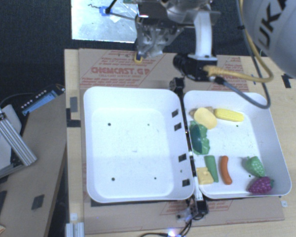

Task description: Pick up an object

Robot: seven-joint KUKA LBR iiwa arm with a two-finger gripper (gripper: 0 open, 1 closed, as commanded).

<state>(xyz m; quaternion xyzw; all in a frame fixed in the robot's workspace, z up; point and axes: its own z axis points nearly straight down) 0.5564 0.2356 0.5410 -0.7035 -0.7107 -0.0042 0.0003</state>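
Observation:
My gripper hangs high over the cardboard behind the left bin, far from any object. The right bin holds several toy foods. A yellow lemon-like piece lies next to a corn cob at the back. A teal-green piece rests against the left wall. Toward the front lie a green pod, an orange sausage shape and a yellow cheese wedge. A green pepper-like piece and purple grapes sit at the front right corner.
Both bins rest on a cardboard sheet on the bench. A metal rail and a dark device lie off to the left. A shiny panel sits at the back.

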